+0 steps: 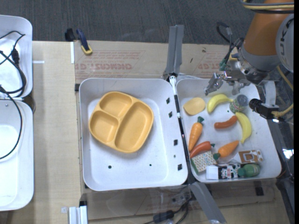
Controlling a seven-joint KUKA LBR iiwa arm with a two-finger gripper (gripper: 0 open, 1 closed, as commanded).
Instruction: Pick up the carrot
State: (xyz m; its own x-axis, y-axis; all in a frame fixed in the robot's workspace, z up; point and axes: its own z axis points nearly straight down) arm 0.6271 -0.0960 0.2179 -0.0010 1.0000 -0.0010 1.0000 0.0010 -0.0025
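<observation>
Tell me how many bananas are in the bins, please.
2. One small banana lies near the right bin's far edge, below the gripper; the other banana lies toward its right side.

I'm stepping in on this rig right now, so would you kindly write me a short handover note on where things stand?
Gripper: hovering over the top edge of the right bin, above the small banana; nothing visible between its fingers.
Carrot: lying at the right bin's left side, leafy end toward the top, just below the pale potato-like piece and above the red pepper.
Left bin: holds the yellow divided plate.
Done: nothing yet; carrot not grasped.
Left: move over the carrot, descend, grip, lift.
</observation>
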